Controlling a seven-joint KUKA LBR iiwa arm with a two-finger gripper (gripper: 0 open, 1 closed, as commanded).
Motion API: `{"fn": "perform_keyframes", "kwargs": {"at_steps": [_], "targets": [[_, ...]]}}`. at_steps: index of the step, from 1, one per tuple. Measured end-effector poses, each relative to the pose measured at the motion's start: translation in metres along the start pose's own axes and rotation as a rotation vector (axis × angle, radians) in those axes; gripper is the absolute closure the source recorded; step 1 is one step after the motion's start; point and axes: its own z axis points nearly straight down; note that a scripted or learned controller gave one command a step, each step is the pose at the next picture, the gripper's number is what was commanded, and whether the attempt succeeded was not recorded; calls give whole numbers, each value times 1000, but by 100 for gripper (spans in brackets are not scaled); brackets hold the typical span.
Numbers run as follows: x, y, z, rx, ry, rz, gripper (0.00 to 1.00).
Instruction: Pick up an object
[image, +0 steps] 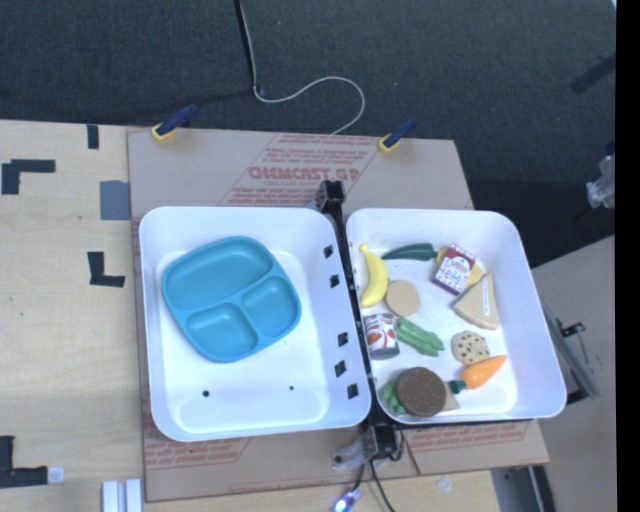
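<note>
Sitting on the desk (60, 300), two white bins side by side. Left bin (160, 400) holds a blue divided plate (232, 297), lying flat toward its upper left. Right bin (530, 330) holds the toy food: banana (373, 276) against the left wall, green pepper (408, 252) above it, round cracker (403, 297) just right of banana, red-white box (453, 269), cheese wedge (480, 302) beside the box, small can (381, 335), green pod (419, 336) touching the can, cookie (469, 347), carrot (483, 371), brown round patty (421, 391) near front wall. Pincer state: cannot tell. Cardboard sheet (300, 170) under both bins.
</note>
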Motion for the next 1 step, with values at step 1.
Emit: {"fn": "perform_keyframes", "kwargs": {"at_steps": [1], "targets": [[0,1,-10,-1,-1,-1,100]]}}
